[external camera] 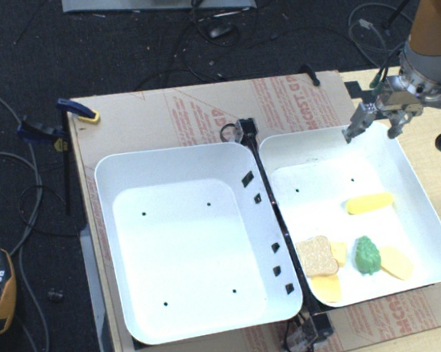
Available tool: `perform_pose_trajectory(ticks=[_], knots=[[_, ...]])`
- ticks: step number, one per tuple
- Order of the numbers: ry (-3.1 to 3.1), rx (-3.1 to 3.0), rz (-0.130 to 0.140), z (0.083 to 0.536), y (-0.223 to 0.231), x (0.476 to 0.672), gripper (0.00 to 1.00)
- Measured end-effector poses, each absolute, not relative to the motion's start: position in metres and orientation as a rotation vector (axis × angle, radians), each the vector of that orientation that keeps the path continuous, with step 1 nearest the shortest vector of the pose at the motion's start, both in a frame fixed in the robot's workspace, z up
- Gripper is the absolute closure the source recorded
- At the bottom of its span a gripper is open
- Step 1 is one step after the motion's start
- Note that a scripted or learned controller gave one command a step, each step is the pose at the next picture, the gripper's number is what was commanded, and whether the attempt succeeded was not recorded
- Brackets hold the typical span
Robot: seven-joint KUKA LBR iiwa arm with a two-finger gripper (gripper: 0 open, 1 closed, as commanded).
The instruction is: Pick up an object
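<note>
Here the gripper (374, 127) hangs over the far right corner of the right bin (417, 184), its two dark fingers spread wide apart with nothing between them; the grey wrist and orange band rise away from it toward the upper right. Every loose thing lies well apart from the fingers, nearer the camera; closest to the gripper, toward the viewer and slightly left, a yellow bar (369, 204) lies flat on the bin floor. Farther off in the same direction sits a green lump (367, 255), with a yellow wedge (396, 263) just beside it on the side under the arm; left of the lump lies a tan, speckled slab (316, 256), and a yellow slice (327, 286) touches the slab's near edge; another yellow piece (341, 254) peeks out between slab and lump. The left bin (114, 227) stands far to the gripper's left, beyond the black divider clips (274, 247).
</note>
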State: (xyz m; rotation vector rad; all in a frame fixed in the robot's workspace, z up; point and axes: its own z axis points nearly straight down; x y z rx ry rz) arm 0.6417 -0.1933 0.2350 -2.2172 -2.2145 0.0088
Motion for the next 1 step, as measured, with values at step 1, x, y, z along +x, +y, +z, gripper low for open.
perform_pose_trajectory(ticks=[1], knots=[[-2.222,-2.221,0.0,0.241,-0.1929,0.6434,0.0]])
